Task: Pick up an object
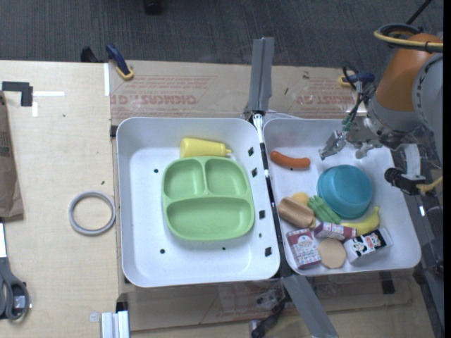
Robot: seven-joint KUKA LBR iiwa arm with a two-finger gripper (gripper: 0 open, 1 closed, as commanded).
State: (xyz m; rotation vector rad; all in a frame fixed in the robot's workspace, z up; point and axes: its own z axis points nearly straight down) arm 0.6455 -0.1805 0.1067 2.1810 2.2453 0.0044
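The end effector (338, 145) is hovering open and empty above the right bin (405, 259); no object is being grasped yet.

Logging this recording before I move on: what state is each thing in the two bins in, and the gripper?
Gripper: above the right bin's back, nothing between its fingers.
Green tray: flat in the left bin, compartments bare.
Yellow bottle: lying on its side behind the tray.
Blue bowl: tilted, resting on other items.
Sausage: lying loose on the right bin's floor.
Hot dog: lying beside the bowl.
Milk carton: tipped over.
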